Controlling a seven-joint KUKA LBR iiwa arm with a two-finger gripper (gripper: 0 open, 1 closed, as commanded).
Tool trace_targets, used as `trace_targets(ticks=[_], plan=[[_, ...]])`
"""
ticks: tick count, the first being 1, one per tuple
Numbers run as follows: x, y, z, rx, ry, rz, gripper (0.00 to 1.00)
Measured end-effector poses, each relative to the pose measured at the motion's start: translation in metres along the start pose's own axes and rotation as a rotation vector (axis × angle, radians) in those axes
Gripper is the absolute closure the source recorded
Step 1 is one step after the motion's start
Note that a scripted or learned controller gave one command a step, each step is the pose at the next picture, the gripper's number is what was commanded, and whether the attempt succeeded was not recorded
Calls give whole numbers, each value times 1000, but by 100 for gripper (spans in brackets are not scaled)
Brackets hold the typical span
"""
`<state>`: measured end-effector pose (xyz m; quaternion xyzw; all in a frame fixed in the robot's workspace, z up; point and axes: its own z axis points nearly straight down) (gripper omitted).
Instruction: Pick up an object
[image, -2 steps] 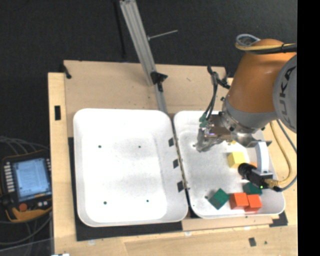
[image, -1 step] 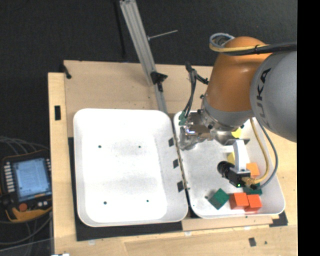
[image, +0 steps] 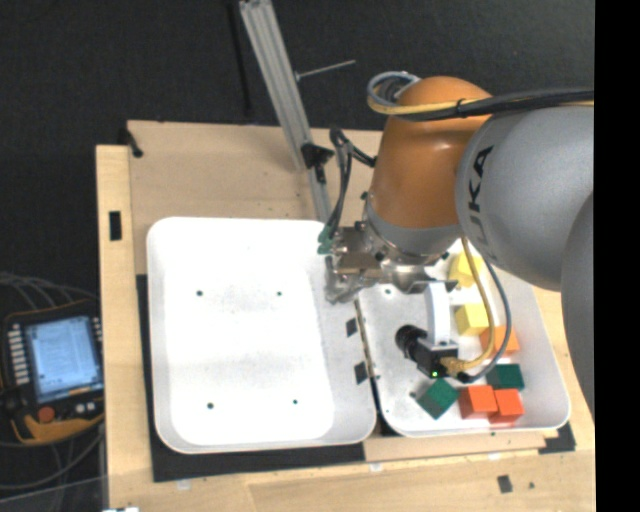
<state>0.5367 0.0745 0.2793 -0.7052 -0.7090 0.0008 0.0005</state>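
From my seat the arm (image: 520, 180) takes up most of the frame's right side, its orange band sitting just above and behind the gripper (image: 345, 268). The bench (image: 200, 170) spreads out under everything.

The left bin (image: 240, 330) starts right beside the gripper and runs away from it toward the view's left. The right bin (image: 388, 395) lies on the gripper's other side, partly under the arm. The gripper itself hangs over the seam between the two bins, near their far ends. I cannot tell whether it is open or closed, and I see nothing held in it.

A pendant (image: 60, 355) with a lit screen sits well away from the gripper, off the bench at the left edge. A slanted metal post (image: 275, 80) rises behind the gripper, toward the top.

The things to pick are all in the right bin, to the gripper's right and nearer the camera. A far yellow block (image: 462, 268) is the closest to the gripper, with a near yellow block (image: 470, 318) just below it. An orange piece (image: 510, 346) peeks out by the arm. Below that is a dark green block (image: 507, 377). Two orange blocks (image: 492, 402) sit side by side, touching. A green block (image: 437, 400) lies tilted just left of them, well apart from the gripper.
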Motion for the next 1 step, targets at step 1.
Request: trace_targets(ticks=[1], plan=[[-2,0,0,0,0,3,0]])
